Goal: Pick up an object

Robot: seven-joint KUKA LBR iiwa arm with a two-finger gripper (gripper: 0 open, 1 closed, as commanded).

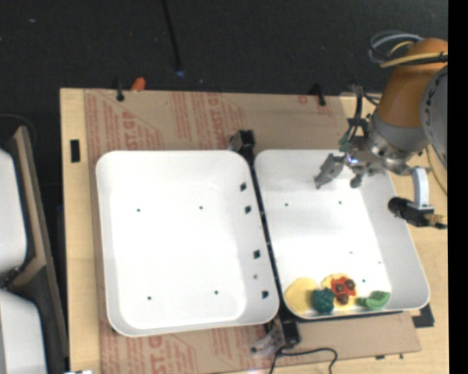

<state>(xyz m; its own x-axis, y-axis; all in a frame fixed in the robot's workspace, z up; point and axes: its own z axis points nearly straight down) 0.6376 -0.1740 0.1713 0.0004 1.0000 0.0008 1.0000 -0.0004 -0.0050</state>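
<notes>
Tool (pixel 339 174) open above right bin's (pixel 312 232) far edge.

- Fixed above the bench (pixel 179 111), looking down at a slant.
- Set far enough back to take in both white bins whole: left bin (pixel 109 209) and right bin (pixel 409 263), side by side at mid frame.
- Facing so that the arm (pixel 405 107) comes in from the right edge.
- Dark floor (pixel 218 22) beyond the bench's far side along the top.
</notes>
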